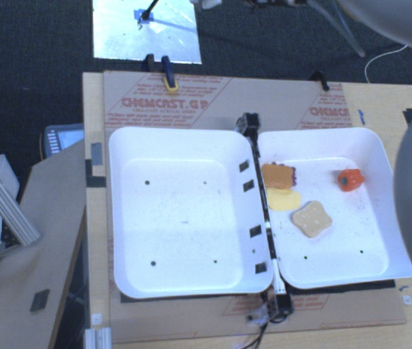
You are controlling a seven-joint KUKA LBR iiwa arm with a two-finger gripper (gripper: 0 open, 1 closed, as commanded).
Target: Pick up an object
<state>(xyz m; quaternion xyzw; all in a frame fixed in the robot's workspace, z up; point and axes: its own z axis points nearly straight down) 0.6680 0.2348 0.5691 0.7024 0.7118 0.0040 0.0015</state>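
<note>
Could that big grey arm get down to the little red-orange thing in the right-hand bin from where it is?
Probably yes. The red-orange piece lies alone on the open floor of the right bin, apart from the other items, with nothing covering it.

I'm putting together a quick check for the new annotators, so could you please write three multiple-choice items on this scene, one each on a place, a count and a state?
1. Which bin holds the objects?
A. the left bin
B. the right bin
C. both bins

2. How many objects lie in that bin?
A. two
B. four
C. six

3. How does the orange-red piece lie relative to the others?
A. stacked on the toast
B. apart from them
C. under the yellow piece

Answers:
1. B: all the objects sit in the right bin.
2. B: a waffle-like piece, a yellow piece, a toast and an orange-red piece.
3. B: bare white floor separates the orange-red piece from the other three.
</note>
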